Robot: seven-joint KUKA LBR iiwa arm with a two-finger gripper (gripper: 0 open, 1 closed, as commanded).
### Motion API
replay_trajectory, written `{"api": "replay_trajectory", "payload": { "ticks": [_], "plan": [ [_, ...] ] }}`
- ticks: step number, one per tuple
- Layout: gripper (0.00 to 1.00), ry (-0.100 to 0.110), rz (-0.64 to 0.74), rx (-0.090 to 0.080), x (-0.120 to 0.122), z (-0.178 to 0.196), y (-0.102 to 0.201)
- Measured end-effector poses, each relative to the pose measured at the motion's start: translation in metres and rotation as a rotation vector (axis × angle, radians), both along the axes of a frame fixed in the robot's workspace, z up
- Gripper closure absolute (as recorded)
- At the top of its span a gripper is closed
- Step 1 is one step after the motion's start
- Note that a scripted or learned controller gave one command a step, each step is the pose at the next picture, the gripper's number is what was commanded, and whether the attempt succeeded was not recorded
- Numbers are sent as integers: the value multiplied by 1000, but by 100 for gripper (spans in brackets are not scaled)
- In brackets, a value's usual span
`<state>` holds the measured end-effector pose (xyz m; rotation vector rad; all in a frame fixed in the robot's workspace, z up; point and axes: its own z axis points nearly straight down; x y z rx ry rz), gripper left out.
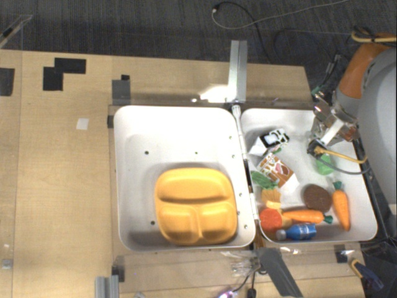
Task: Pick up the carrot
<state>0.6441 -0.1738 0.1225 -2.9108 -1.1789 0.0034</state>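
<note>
The carrot (342,209), orange with a green top, lies near the right wall of the right bin (291,118), its tip pointing toward the front. A second long orange vegetable (304,216) lies crosswise just left of it. My gripper (322,138) hangs over the back right part of that bin, well behind the carrot and apart from it. A small green thing (324,164) lies just below the gripper.
The right bin also holds a brown disc (317,197), a red tomato (270,219), a blue bottle (302,231), a snack packet (276,169), a black and white item (275,138) and a yellow piece (271,196). A yellow tray (195,205) sits in the left bin (142,135).
</note>
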Motion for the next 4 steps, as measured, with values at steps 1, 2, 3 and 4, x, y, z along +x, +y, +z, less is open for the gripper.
{"api": "replay_trajectory", "payload": {
  "ticks": [1,2,3,4],
  "plan": [
    [100,-2,-194,0,18,-3,-1],
    [100,1,-465,0,2,4,-5],
    [0,1,-465,0,2,4,-5],
    [0,-37,-324,-2,-48,-13,-8]
  ]
}}
